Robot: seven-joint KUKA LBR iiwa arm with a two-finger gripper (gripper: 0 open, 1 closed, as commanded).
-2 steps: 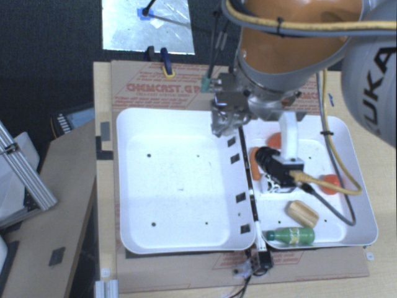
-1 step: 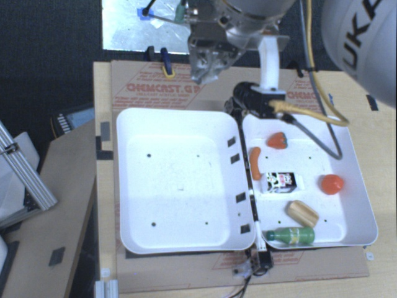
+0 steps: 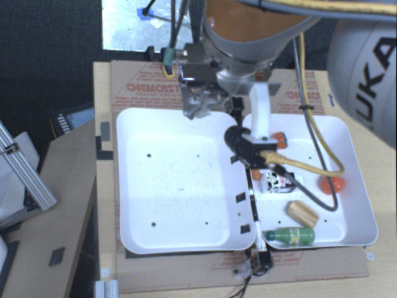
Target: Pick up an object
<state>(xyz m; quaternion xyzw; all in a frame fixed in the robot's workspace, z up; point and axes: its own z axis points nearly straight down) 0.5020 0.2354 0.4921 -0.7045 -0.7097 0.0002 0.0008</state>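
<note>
My gripper [image 3: 198, 106] hangs above the back rim of the left bin [image 3: 127, 166], near the divide between the two bins, with nothing visible in it. The right bin [image 3: 356, 185] holds the objects. A green bottle [image 3: 290, 234] lies on its side at the front edge. Just behind it is a tan wooden block [image 3: 302, 213]. An orange ball-like piece [image 3: 332, 184] sits at the right, partly behind a cable. A black-and-white patterned item [image 3: 276, 181] lies near the bin's left side, and another orange piece [image 3: 281, 140] peeks out at the back.
Both white bins rest on a cardboard sheet [image 3: 139, 82] on the bench. The arm's large body [image 3: 260, 17] and its yellow cable [image 3: 310, 166] hang over the back and middle of the right bin. A metal rail [image 3: 25, 172] stands at the far left.
</note>
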